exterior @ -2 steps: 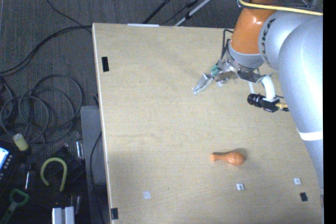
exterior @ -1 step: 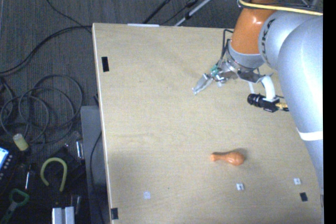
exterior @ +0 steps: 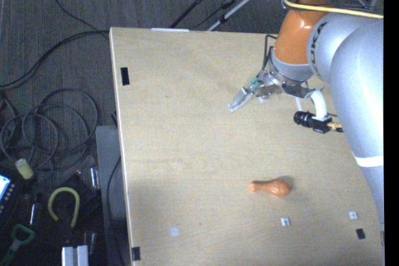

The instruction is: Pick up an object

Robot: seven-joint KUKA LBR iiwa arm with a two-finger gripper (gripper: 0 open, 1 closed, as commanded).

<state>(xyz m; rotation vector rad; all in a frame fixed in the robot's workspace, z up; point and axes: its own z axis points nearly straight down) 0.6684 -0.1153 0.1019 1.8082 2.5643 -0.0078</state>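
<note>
A small orange pear-shaped object (exterior: 272, 187), apparently rubbery, lies on the tan board (exterior: 187, 134), well apart from the gripper (exterior: 240, 101) poised above. Finger state cannot be told. Judged light, soft; the bulbous end is best taken.

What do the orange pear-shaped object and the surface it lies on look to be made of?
The orange pear-shaped object looks like smooth plastic or rubber: even colour, soft sheen, rounded bulb tapering to a narrow neck. It could be a toy. The surface looks like matte light wood or fibreboard: flat tan tone, no gloss, faint scuffs, small black markers near its edges.
</note>
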